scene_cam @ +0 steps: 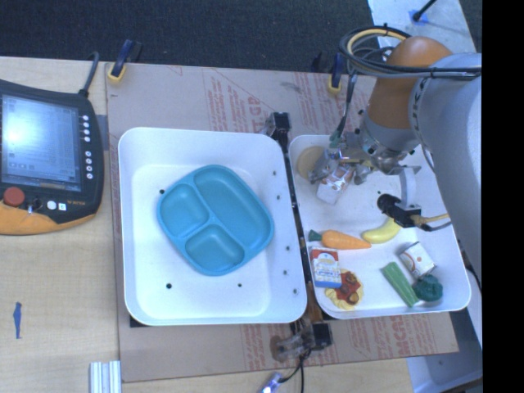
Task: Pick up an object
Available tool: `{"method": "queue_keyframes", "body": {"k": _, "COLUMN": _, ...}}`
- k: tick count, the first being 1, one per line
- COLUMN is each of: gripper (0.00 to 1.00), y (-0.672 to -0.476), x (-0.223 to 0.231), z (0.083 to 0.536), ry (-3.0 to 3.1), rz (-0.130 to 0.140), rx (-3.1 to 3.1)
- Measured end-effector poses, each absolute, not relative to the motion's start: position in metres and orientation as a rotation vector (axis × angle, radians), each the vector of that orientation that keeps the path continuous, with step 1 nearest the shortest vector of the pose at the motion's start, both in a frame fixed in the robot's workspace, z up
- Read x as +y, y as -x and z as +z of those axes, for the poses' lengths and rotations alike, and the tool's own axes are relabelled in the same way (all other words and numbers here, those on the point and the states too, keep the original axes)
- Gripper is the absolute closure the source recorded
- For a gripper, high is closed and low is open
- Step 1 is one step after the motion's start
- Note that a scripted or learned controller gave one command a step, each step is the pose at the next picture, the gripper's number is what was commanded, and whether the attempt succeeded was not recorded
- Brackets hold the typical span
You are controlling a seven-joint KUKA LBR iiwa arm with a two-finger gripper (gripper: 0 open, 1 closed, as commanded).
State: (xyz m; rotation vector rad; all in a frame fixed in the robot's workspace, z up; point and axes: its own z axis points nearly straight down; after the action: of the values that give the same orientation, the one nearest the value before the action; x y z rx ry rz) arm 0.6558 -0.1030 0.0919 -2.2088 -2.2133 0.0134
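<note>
My gripper (pixel 337 178) hangs low over the back left part of the right bin (pixel 372 309). A small pale thing (pixel 329 191) sits right at its tip; I cannot tell whether it is held. A tan round piece (pixel 307 164) lies just left of the gripper. Further forward lie an orange carrot (pixel 344 240), a yellow banana (pixel 381 232), a red and white carton (pixel 326 267), a pizza slice (pixel 347 289), a green stick (pixel 398 283), a dark green broccoli (pixel 428 288) and a small white box (pixel 418 258).
The left bin (pixel 139 293) holds a blue divided plate (pixel 214 218). A teach pendant (pixel 45 162) lies on the bench at far left. The grey arm with its orange band (pixel 413 56) reaches in from the right over the right bin's back corner.
</note>
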Motion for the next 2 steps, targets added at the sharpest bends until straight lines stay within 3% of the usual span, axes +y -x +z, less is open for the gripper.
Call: {"method": "queue_keyframes", "body": {"k": 2, "gripper": 0.0, "y": -0.6563, "x": -0.0982, "z": 0.0926, "ry": 2.216, "rz": 0.015, "rx": -2.217}}
